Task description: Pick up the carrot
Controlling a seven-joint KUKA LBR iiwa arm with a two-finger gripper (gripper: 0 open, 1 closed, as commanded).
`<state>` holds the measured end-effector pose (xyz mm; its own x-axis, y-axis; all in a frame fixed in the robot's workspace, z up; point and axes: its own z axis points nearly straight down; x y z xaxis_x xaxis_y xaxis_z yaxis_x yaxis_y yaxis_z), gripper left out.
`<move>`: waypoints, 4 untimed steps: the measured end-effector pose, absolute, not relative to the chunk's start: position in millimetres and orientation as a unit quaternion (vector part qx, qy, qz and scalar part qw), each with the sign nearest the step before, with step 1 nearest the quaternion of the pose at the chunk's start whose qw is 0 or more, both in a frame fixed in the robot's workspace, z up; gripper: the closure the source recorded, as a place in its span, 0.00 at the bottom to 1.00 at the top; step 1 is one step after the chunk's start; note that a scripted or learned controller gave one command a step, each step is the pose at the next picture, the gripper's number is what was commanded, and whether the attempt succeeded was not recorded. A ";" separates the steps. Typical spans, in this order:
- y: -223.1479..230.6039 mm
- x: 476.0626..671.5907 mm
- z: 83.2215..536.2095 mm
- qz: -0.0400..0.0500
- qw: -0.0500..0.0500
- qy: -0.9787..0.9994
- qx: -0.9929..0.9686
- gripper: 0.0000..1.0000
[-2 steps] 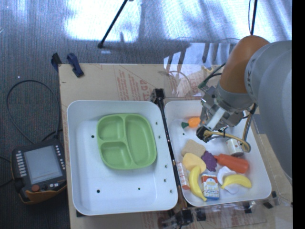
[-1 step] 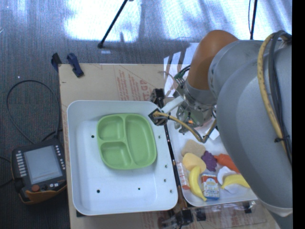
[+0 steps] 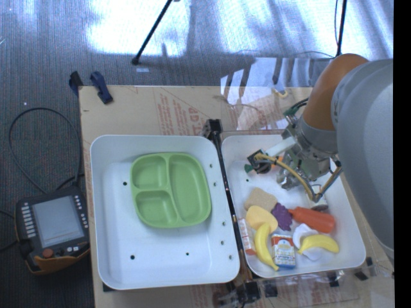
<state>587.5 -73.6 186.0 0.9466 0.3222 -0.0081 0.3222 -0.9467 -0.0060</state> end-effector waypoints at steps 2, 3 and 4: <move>-140.5 554.1 95.8 -0.001 0.003 -0.097 -0.995 0.00; -94.3 633.5 87.1 0.004 0.002 -0.105 -0.994 0.00; -92.3 633.6 86.9 0.005 0.002 -0.100 -0.995 0.00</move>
